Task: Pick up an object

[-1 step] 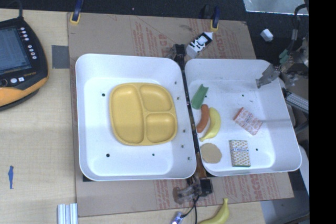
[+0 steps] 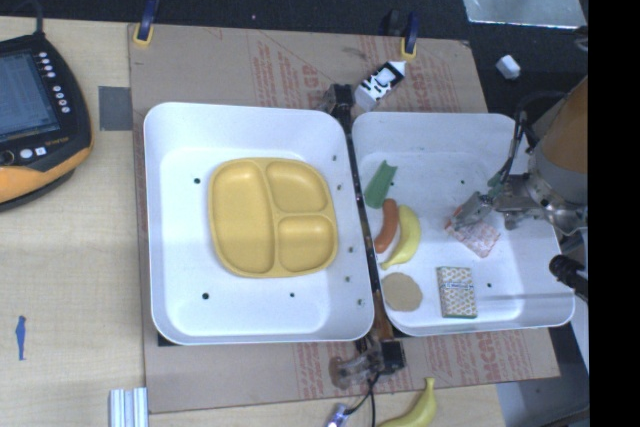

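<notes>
Two shallow white bins sit side by side on the bench; the left bin [image 2: 175, 310] carries a yellow divided plate [image 2: 272, 215] lying flat near its middle; the right bin [image 2: 440, 130] carries several small things along its left wall and front edge. A green piece [image 2: 380, 183] lies near the left wall, toward the back; just in front of it an orange sausage-like piece [image 2: 386, 225] lies lengthwise, touching a yellow banana [image 2: 404, 237] on its right; a round tan disc [image 2: 402, 291] rests near the front-left corner; beside it, toward the front edge, a small patterned box [image 2: 456, 292] lies flat. The gripper [image 2: 478, 212] reaches in from the right edge of the right bin and hangs over a clear reddish packet [image 2: 477, 231] near the bin's middle-right; whether its fingers are spread or closed cannot be told, and the packet cannot be seen between them. Outside the bins, a second banana [image 2: 415, 409] lies at the bench's front edge; a black and orange control pendant [image 2: 35, 120] rests at the left edge.
</notes>
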`<state>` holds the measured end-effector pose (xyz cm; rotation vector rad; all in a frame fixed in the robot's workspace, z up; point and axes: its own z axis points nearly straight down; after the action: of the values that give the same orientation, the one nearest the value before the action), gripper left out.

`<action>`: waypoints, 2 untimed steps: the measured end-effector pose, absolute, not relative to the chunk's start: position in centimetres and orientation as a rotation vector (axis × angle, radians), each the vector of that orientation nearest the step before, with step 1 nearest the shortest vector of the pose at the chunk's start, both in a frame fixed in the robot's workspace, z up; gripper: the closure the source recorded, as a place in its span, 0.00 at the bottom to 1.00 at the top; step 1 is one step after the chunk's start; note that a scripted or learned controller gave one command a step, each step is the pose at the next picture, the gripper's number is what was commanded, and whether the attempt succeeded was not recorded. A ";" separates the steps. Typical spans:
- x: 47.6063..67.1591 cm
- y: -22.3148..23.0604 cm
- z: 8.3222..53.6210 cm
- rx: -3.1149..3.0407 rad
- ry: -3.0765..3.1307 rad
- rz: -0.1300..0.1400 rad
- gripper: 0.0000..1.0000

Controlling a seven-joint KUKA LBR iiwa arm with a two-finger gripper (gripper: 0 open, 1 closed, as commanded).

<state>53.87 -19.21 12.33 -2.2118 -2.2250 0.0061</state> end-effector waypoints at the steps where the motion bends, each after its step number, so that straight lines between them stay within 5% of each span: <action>1: 57.3 -17.5 9.1 -2.213 -2.228 0.005 0.00; 2: 55.1 -19.1 9.2 -2.212 -2.226 0.007 0.00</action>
<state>55.11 -19.10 9.17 -2.2117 -2.2258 0.0066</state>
